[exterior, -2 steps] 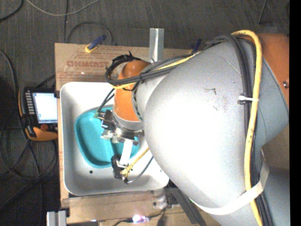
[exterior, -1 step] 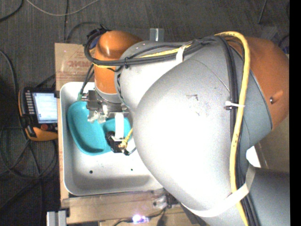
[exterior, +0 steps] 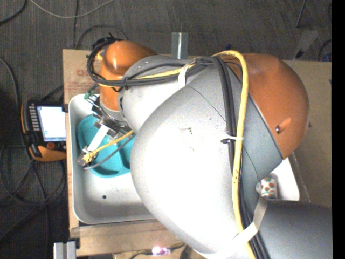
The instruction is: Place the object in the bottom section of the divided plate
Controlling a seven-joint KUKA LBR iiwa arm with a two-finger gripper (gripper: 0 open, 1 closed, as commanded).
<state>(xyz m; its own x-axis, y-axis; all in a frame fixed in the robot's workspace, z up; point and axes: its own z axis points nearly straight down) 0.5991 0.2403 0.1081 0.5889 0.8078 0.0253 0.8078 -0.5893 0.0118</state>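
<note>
From the fixed overhead camera I see a dark ribbed floor (exterior: 161,9) strewn with loose cables (exterior: 51,7) around a brown bench (exterior: 73,63), with an orange-and-black handheld pendant (exterior: 46,125), its screen lit, lying off the bench's left edge. The grey arm (exterior: 188,144) with its orange band reaches in from the right and covers most of the bench. It hides nearly all of the right-hand bin (exterior: 291,182) and the right part of the left-hand bin (exterior: 73,198). The gripper (exterior: 108,127) hangs below the orange wrist over the upper part of the left-hand bin, above the teal divided plate (exterior: 108,163). From this angle I cannot tell whether it is released, clenched or grasping anything. The plate lies flat on the bin floor toward the bin's upper half, its right side under the arm. One curved ridge crosses the visible teal, and I cannot tell which section is which. A small white cube (exterior: 268,186) with coloured spots sits in the visible sliver of the right-hand bin, just beside the arm's casing and well apart from the plate. Whether this is the object to be placed, I cannot say. Being a cube, it shows me no long axis and no clear heading.
</note>
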